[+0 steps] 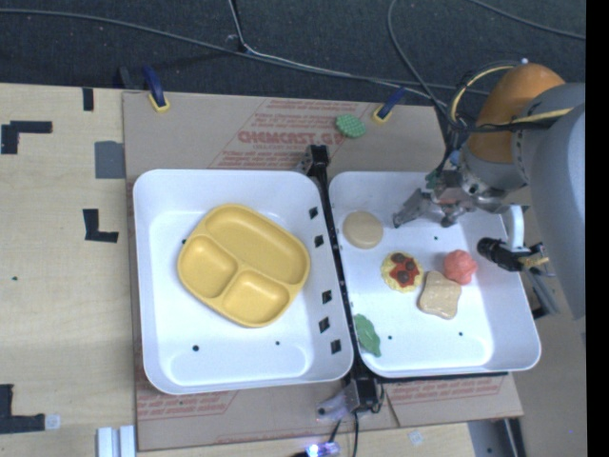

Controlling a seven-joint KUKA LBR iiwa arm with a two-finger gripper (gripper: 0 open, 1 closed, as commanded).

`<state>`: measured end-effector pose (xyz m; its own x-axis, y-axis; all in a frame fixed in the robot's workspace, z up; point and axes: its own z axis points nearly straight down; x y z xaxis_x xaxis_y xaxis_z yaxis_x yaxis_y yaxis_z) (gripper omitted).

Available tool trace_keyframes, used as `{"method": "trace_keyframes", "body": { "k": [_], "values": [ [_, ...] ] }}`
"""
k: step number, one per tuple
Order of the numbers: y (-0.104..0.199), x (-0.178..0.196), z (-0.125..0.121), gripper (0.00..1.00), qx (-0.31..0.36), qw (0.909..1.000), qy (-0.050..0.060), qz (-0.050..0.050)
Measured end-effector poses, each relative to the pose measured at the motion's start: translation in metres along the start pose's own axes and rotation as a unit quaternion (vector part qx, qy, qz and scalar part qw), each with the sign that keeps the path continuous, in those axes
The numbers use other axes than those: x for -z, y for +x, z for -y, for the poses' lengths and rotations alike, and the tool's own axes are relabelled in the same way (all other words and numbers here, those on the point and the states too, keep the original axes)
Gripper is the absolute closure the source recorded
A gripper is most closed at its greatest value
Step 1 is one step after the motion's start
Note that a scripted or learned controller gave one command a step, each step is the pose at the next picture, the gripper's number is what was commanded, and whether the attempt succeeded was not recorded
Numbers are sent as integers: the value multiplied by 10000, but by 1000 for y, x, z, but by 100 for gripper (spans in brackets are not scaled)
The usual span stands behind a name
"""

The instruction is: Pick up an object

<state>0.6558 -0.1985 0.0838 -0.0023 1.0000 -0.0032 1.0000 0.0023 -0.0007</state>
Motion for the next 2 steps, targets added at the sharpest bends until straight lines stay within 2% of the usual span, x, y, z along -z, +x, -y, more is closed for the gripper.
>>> {"method": "trace_keyframes", "body": {
  "k": [1,2],
  "values": [
    [0,13,-1,100,10,10000,-22,12],
    [-5,57,-3,100,0,10000,-22,-11]
  ]
}}
